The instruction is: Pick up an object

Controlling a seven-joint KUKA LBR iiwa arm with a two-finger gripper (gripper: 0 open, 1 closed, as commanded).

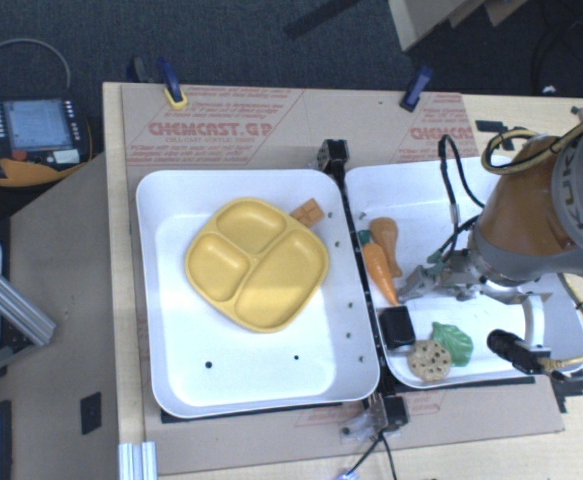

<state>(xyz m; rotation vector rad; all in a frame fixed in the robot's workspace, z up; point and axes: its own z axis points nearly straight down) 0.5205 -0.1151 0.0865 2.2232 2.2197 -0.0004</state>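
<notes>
The right bin point(411, 190) holds several small objects. An orange carrot point(379, 268) lies along its left wall, with a tan rounded piece point(383, 233) just behind it. A black block point(397, 326), a round tan slice with holes point(430, 360) and a green lump point(455, 341) sit near the front edge. My gripper point(427, 280) hangs low over the middle of this bin, just right of the carrot and above the black block. Nothing shows in its grasp.
In the left bin point(171, 368) lies a yellow divided plate point(257, 264), with a small brown block point(308, 212) at its back right edge. The arm's orange band point(521, 208) and black cables point(456, 188) cover the right bin's far right side.
</notes>
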